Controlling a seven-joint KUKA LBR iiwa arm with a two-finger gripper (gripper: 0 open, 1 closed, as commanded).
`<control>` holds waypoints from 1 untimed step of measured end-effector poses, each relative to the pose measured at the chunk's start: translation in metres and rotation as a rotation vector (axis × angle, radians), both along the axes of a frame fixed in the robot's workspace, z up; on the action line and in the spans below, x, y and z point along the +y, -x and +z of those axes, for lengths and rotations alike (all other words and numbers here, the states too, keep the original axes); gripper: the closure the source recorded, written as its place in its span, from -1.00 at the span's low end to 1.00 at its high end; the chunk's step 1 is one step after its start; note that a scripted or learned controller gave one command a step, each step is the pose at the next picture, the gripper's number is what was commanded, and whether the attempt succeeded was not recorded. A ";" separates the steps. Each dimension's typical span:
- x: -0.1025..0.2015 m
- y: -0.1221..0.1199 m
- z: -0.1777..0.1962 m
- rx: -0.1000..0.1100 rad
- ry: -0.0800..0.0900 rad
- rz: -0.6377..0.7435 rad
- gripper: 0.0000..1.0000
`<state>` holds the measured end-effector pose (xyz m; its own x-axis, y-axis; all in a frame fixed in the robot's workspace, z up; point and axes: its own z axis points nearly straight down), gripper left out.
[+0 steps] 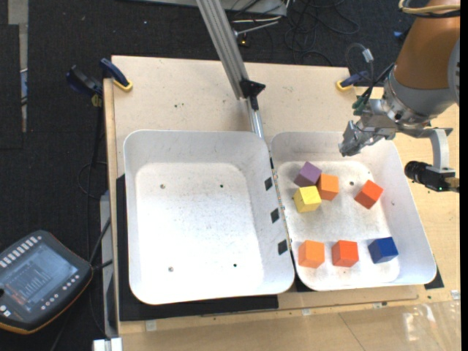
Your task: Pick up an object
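The right bin [409, 218] holds several small cubes. A purple cube [308, 172], a yellow cube [307, 198] and an orange cube [329, 186] cluster near its upper left. A red-orange cube [368, 194] lies alone to their right. Along the front sit an orange cube [311, 254], a red-orange cube [345, 253] and a blue cube [382, 249]. My gripper [352, 144] hangs over the bin's far rim, above and to the right of the purple cube, with nothing seen between its fingers.
The left bin [146, 159] sits beside the right one. A slanted metal pole [223, 39] crosses the bench from the top to the bins' shared edge. A teach pendant [36, 280] lies off the bench at lower left. Clamps [117, 75] sit at the bench's far corners.
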<state>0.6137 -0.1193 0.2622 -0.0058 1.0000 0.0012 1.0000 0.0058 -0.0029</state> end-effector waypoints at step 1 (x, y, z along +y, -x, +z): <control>0.056 0.023 -0.013 0.001 -0.001 0.002 1.00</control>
<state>0.5903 -0.0632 0.2490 -0.0078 1.0000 0.0018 1.0000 0.0078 -0.0035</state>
